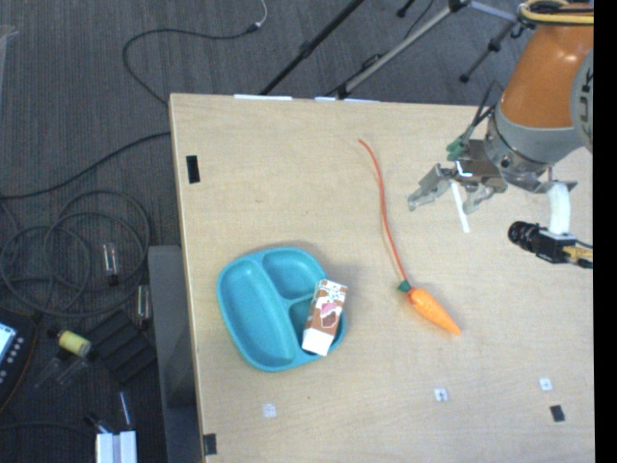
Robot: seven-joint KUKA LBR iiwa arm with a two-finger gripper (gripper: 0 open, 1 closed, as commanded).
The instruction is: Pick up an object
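A toy carrot [433, 312] lies on the pale wooden bench top [289, 172], right of centre and toward the near edge, its orange body pointing down and to the right. A thin orange cord [382, 210] runs from its green top up the board in a long shallow curve, ending near the middle of the far half. Bare wood surrounds the carrot on all sides, with small dark and pale markers [441, 394] near the front edge.

Above and to the right of the carrot, well apart from it, hangs the arm's gripper [445, 191], its grey metal fingers spread apart with nothing between them, one tip pointing left toward the cord's upper stretch. The arm's orange band [545, 66] rises behind it at the right side of the scene.

To the carrot's left, a blue divided plate [253, 307] sits near the bench's left edge. A small carton [325, 317] lies across the plate's right rim, partly in a compartment. A black marker strip [193, 169] sits close to the left edge, farther back.

Beyond the bench's left edge, black cables [77, 249] coil on grey carpet, and stand legs [405, 27] cross the floor past the far edge.
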